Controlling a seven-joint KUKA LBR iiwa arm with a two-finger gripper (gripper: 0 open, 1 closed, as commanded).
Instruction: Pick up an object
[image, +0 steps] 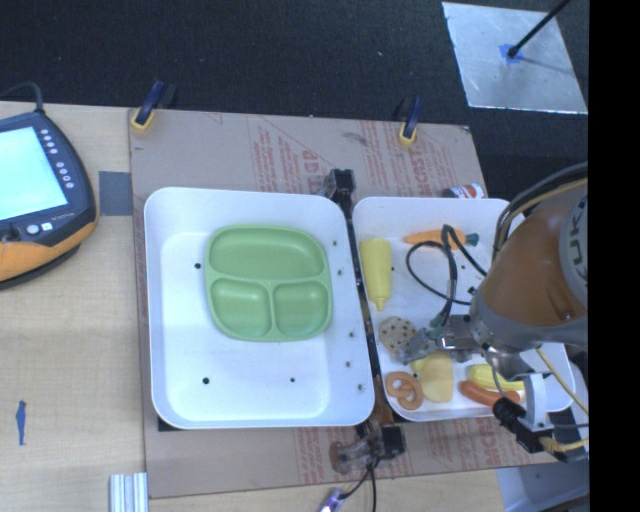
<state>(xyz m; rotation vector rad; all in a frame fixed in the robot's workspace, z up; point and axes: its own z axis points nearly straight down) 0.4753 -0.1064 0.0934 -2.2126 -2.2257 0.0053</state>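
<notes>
**Arm low over right bin, claw among the toy food**

Big grey arm w/ orange band (530, 270) fills the right-centre of the frame, reaching down into the right-hand shallow white bin (385, 215). Left-hand shallow white bin (165, 300), centre frame, holds a light-green three-section plastic tray (268, 282). Gripper (430, 343) sits lower right, just above a pale yellow chunk (436, 378) and beside a speckled round cookie (396, 332); can't tell if the claw is released or clenched, nothing seen btwn it. Yellow bottle-shaped toy (376, 270) lies upright near that bin's left wall. Small brown pretzel (403, 387) at the bin's lower-left corner. Orange carrot-like piece (430, 237) near the top edge.
</notes>
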